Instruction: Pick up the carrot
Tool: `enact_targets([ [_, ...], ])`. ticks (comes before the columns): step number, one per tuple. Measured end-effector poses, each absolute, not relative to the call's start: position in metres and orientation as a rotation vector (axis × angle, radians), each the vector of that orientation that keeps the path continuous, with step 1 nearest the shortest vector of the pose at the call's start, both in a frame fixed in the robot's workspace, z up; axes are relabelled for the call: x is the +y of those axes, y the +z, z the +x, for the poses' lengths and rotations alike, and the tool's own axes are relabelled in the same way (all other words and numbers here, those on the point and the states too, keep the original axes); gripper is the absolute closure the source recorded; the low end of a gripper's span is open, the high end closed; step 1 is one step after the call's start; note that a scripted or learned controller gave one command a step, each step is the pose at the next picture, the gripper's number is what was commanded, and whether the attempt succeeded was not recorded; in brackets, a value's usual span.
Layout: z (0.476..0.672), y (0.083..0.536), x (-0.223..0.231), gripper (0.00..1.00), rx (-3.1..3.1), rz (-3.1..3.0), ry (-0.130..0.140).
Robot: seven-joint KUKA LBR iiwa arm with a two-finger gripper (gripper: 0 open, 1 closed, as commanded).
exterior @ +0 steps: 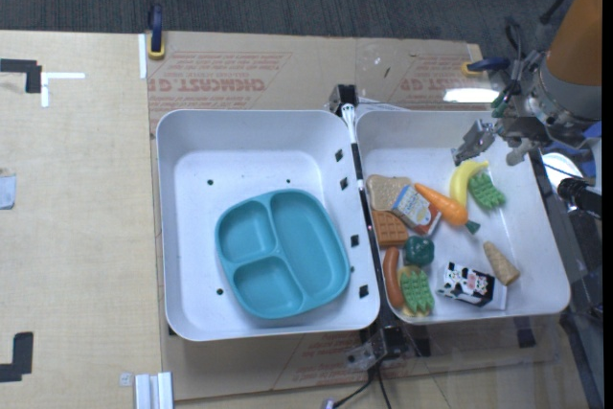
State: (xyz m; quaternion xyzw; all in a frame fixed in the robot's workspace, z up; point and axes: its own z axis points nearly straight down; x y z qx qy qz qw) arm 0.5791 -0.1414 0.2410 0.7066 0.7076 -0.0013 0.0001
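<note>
1. Bench [77, 235] carried two white bins side by side: the left bin [192, 148] with a teal divided plate [281, 252], the right bin [536, 235] with a crowd of toy food.
2. Arm [579, 43] reached in from the right, its gripper [476, 141] hovering over the right bin's far corner, just above the banana [465, 179].
3. Carrot [442, 203] lay aslant mid-bin, apart from the gripper, its thin end touching a small carton [412, 204] on the bread [385, 191], its thick end just beside the banana.
4. Trouble seemed likely from crowding: fingers coming down might catch the banana or green piece [487, 193] instead, or nudge the carrot away.
5. Fingers held nothing; how far they stood apart, I cannot tell.
</note>
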Motion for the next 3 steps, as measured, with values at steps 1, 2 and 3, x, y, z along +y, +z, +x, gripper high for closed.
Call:
enact_targets([
  [1,0.5659,0.1081,-0.1256,0.00,2.287,2.132,0.013],
  [2,0.5671,0.1176,-0.1266,1.00,2.283,2.135,0.014],
  [3,0.5671,0.1176,-0.1266,0.00,2.283,2.135,0.014],
])
